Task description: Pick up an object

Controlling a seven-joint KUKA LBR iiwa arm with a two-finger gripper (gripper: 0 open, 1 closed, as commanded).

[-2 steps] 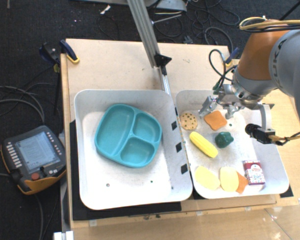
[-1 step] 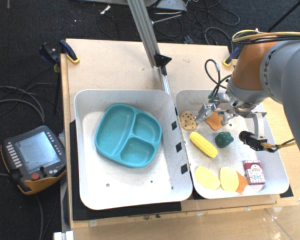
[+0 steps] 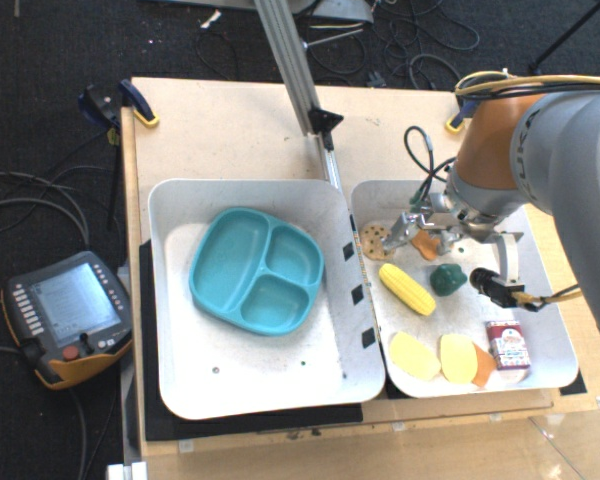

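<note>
From my remote seat I read the bench (image 3: 230,118) from its near edge outward. It carried two white bins side by side. In the right bin (image 3: 550,363), along the near rim, I counted three things in a row: one pale yellow slice (image 3: 415,356), one yellow-and-orange slice (image 3: 460,359) just beside it, and one small red-and-white carton (image 3: 508,346) by the near right corner. A little farther in lay one yellow corn cob (image 3: 407,289), tilted, with one dark green piece (image 3: 447,280) just beside it toward the bin's right. Near the far left corner of that bin sat one tan round cracker with holes (image 3: 373,238), and close to it one small orange piece (image 3: 426,247), partly under the tool. That made seven loose items, any of them a candidate for picking.

The gripper (image 3: 428,220) hung over the far part of the right bin, just above the orange piece, on the grey arm (image 3: 570,148) with its orange band. I couldn't tell from this angle how the tool stood, or whether anything was in it.

The left bin (image 3: 180,368) held one teal divided plate (image 3: 257,269) with three compartments, sitting near its middle.

Off the bench's left edge, one handheld pendant (image 3: 68,314) rested on the dark floor.
</note>
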